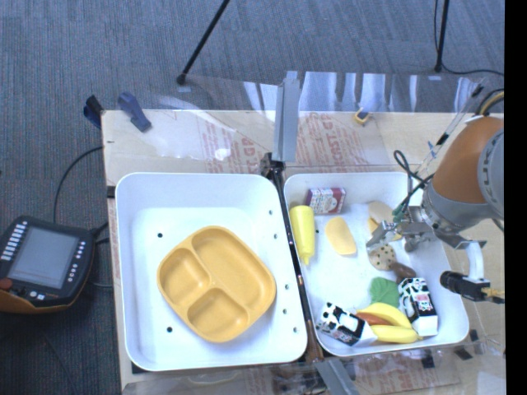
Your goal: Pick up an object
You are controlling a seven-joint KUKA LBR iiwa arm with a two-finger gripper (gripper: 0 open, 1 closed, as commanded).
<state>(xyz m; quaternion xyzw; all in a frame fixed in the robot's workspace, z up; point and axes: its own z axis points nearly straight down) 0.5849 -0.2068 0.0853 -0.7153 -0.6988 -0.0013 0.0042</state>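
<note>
While nothing sat between its fingers, the claw (385,239) hovered low over the right bin (457,303), so the pick looked to be barely begun: by my reading the approach was made, and the closing and lifting were all left to do.

Nearest the camera, along that bin's front wall, lay a black-and-white cow-print carton (341,323) on its side, touching a pair of yellow bananas (387,326). Just beside them stood a second cow-print carton (418,303), and a green leafy toy (382,290) rested behind the bananas.

Further in, a round tan cookie with dark chips (380,258) lay just under the claw, and it seemed the likeliest target: flat, small, pale brown, speckled. A brown piece (403,269) touched its near edge. The claw's metal fingers appeared spread rather than pressed together, with their tips above the cookie and apart from it, though the view was too small to be sure of the gap.

To the left, a yellow wedge like cheese (340,236) lay flat, and a yellow mustard bottle (302,230) rested along the bin's left wall. At the far side sat a small red-labelled can (325,199) on its side.

The left bin (140,204) held a yellow divided plate (216,282), untouched, well apart from the arm. Both bins stood on the desk (189,142).
</note>
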